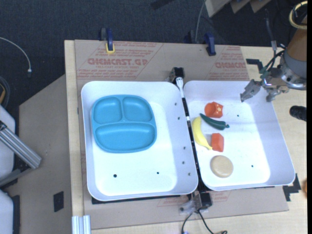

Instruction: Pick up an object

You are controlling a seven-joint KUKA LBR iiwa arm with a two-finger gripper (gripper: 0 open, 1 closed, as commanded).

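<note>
In the right bin [263,145] lie several toy foods: a red tomato-like piece [213,109], a dark green pepper [214,122], a yellow banana [199,133], a small red piece [217,142] and a tan round disc [222,166]. They sit along the bin's left half. My gripper [259,92] hovers over the bin's upper right corner, well to the right of the foods, with its two fingers spread apart and nothing between them.
The left bin [136,179] holds a blue divided plate [124,123]. A black divider [185,116] runs between the bins. Clamps [109,44] stand on the board's far edge. The right bin's right half is bare white floor.
</note>
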